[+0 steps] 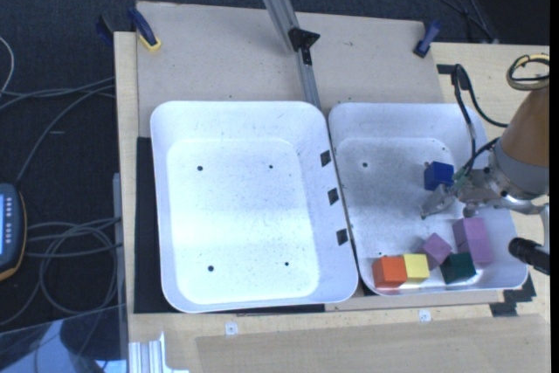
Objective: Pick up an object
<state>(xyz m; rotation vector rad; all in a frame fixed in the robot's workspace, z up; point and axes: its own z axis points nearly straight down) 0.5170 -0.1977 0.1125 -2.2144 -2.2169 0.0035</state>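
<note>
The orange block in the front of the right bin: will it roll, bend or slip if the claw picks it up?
The orange block looks like a flat-faced cube, so it should sit still, not roll. It appears solid, probably stiff and light. The yellow block touches its side and the bin wall is close, so gripping it may be awkward; it could slide when nudged.

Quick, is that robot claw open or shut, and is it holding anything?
Two-finger gripper: open, holding nothing, over the right white bin, just below the blue block.
</note>
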